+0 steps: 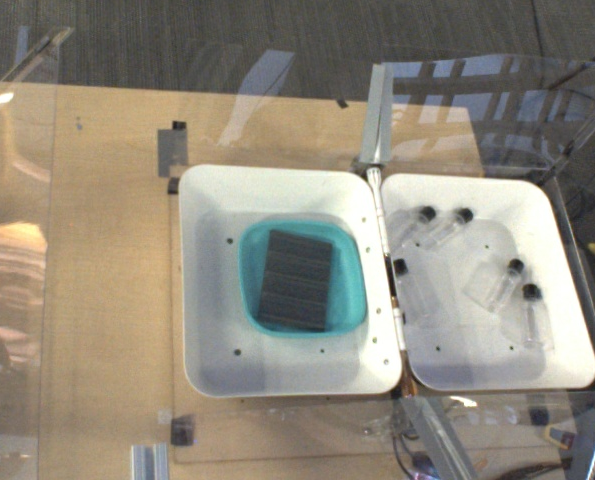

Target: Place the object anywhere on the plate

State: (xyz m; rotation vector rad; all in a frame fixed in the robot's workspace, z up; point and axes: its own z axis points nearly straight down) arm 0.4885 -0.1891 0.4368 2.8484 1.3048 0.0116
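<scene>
- We look down on a pale wooden bench (97, 298) with a smooth, faintly grained top; glossy reflections of a clear panel cross its left side.
- Two shallow white bins sit side by side, rounded at the corners and touching along a central seam. Their plastic looks matte and clean.
- The left bin (207, 348) holds a teal plate (349, 288), squarish with soft rounded corners and a raised rim, lying roughly at the bin's centre.
- On the plate rests the object, a dark grey block (296, 280) (rectangular, with ridges running across its top, possibly foam or rubber). It lies flat, slightly tilted clockwise from the plate's edges, wholly within the rim.
- The right bin (567, 358) holds several clear vials with black caps (518, 280), lying on their sides and scattered. Two lie near the upper left, one against the left wall, two toward the right. The glassy bodies are hard to make out against the white floor.
- A grey metal bar (377, 113) runs up from the seam between the bins.
- A small dark bracket (173, 151) stands on the bench above the left bin's upper left corner.
- Dark ribbed flooring (277, 18) fills the top of the view.
- We cannot report the gripper's fingers from this view.
</scene>
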